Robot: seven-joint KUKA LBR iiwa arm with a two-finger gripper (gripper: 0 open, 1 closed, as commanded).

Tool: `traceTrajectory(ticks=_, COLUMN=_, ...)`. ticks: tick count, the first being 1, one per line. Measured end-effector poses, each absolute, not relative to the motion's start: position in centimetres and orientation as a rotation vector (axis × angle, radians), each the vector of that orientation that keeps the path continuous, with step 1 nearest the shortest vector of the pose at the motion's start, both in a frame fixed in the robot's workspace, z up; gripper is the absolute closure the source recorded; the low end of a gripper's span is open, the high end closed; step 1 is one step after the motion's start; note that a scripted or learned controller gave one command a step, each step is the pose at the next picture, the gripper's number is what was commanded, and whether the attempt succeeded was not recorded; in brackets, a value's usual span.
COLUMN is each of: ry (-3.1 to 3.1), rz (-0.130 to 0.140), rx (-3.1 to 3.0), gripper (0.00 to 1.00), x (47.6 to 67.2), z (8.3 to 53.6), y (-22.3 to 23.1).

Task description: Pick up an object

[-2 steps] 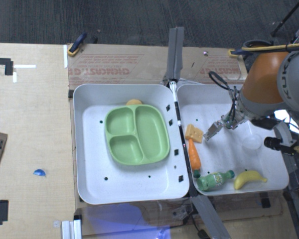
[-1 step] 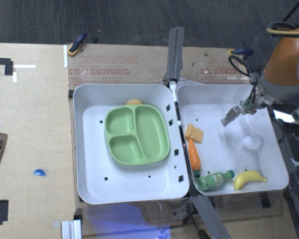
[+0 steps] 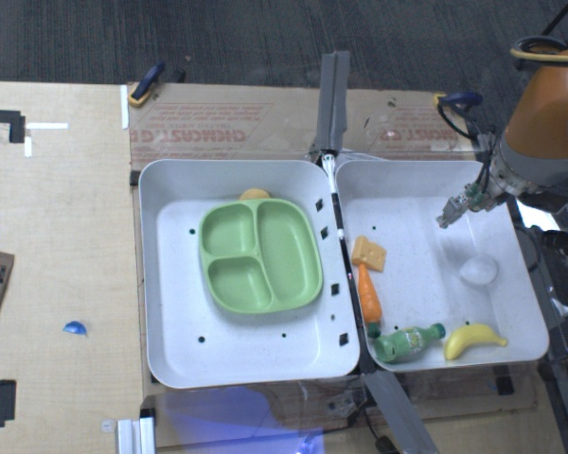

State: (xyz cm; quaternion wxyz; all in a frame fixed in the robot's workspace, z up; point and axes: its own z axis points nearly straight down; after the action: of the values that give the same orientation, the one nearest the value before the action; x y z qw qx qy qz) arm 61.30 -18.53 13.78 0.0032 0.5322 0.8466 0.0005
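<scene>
Objects to pick all lie in the right bin (image 3: 426, 211), and nearest the gripper (image 3: 452, 212) is a small pale rounded lump (image 3: 478, 271) — white on white, too blurred for me to name. From my seat the arm (image 3: 540, 121) comes in from the right and hangs above the bin's upper right part, the gripper tilted down toward the floor of the bin, just above and to the left of that lump and apart from it. I cannot tell how the fingers stand; they are a small metallic blur at this angle, and nothing shows between them.

The rest has gathered along the low edges of the bin, I judge because the floor slopes or things slid there: a yellow banana (image 3: 473, 340) — smooth and curved — near the front wall, a green bottle (image 3: 407, 342) lying on its side beside it, an orange carrot (image 3: 368, 294) lying lengthwise against the divider, and a tan wedge that looks like cheese (image 3: 368, 253) just above the carrot's top. All look like hard, glossy toy plastic.

The left bin (image 3: 170, 282) holds a green three-compartment plate (image 3: 262, 254), matte with rounded corners, and a small yellowish thing (image 3: 255, 195) peeks from behind its far rim. The bins sit on a tabletop (image 3: 57, 235) of pale wood.
</scene>
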Motion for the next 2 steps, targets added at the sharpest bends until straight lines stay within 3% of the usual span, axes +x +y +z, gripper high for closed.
traceTrajectory(ticks=1, ry=2.830, rz=0.000, rx=1.365, gripper=1.00, x=56.8, z=10.0, y=-10.7)
traceTrajectory(ticks=2, ry=2.849, rz=0.000, rx=1.319, gripper=1.00, x=57.6, z=11.2, y=-13.0)
